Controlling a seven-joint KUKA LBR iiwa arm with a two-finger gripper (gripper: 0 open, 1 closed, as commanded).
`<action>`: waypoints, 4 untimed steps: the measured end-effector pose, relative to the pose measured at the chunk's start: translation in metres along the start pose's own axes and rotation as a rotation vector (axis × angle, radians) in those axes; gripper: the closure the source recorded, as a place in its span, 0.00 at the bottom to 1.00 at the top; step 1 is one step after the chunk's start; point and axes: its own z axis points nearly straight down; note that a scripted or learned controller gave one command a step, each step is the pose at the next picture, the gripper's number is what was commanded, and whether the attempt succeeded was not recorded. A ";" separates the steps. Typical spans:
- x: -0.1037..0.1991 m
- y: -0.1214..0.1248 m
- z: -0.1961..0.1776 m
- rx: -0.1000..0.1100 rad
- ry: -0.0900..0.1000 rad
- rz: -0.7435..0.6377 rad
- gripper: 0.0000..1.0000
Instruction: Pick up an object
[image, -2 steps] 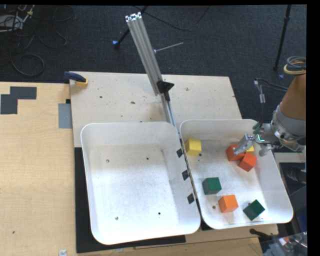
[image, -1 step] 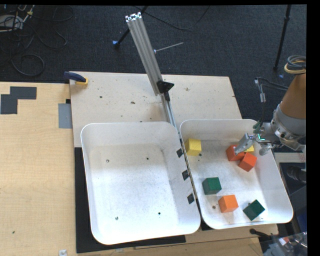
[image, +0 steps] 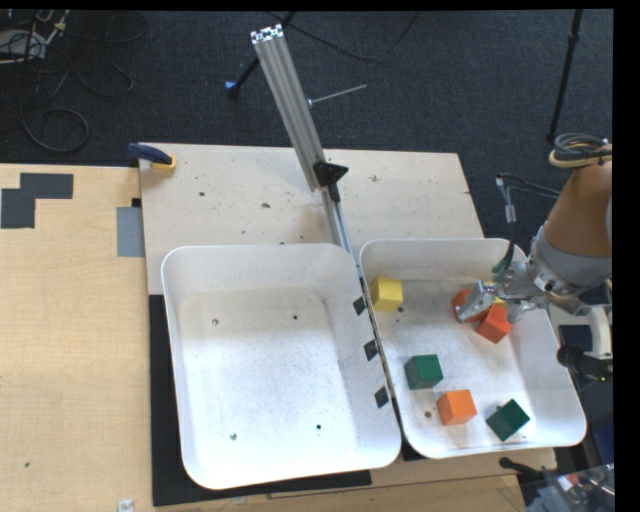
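Observation:
My gripper (image: 478, 305) hangs low over the upper right part of the right bin (image: 440, 246), reaching in from the right. A red block (image: 494, 325) lies right beside and just below it, and a second red piece (image: 461, 298) shows at its left tip. Whether either one is gripped is hidden by the gripper body. Elsewhere in this bin lie a yellow cube (image: 388, 293) near the left wall, a green cube (image: 423, 371) in the middle, an orange cube (image: 457, 406) and a dark green cube (image: 509, 419) near the front.
The left bin (image: 250, 350) sits beside the right one, with black clips along the shared wall. A slanted aluminium post (image: 296, 115) rises behind the bins. A blue-and-yellow clamp (image: 152, 156) lies at the bench's back left corner.

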 end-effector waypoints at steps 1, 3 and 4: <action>-0.002 0.005 0.028 -0.024 -0.008 0.003 0.00; -0.002 0.004 -0.044 -0.011 -0.003 -0.001 1.00; -0.003 0.004 -0.083 -0.010 -0.003 -0.002 1.00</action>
